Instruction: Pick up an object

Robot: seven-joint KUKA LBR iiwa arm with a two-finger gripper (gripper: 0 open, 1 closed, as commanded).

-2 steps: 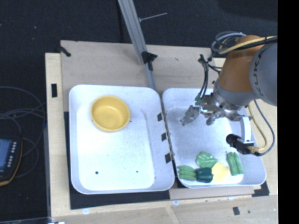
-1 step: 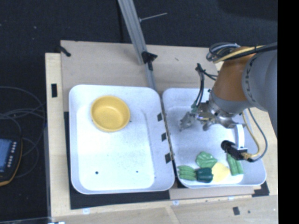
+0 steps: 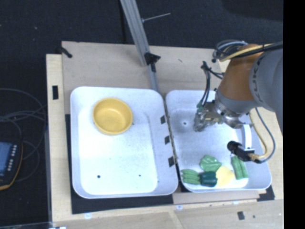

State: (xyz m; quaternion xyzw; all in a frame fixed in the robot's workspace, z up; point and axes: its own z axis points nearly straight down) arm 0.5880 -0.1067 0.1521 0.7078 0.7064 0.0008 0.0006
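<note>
Robot arm (image 3: 248,82) poised over the right of 2 white bins

The gripper (image 3: 201,122) hangs above bare floor in the right bin (image 3: 183,104), nothing visible between its fingers; whether they are apart cannot be told. Green pieces (image 3: 209,163), a dark teal block (image 3: 208,178) and a yellow piece (image 3: 225,176) cluster at the near edge. A yellow bowl (image 3: 112,116) sits in the left bin (image 3: 119,166).

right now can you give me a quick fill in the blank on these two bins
1. The yellow bowl sits in the ____ bin.
2. The gripper hangs over the ____ bin.
3. The green items lie near that bin's ____ edge.
4. The band above the wrist is ____.

Missing words: left; right; front; orange
</note>
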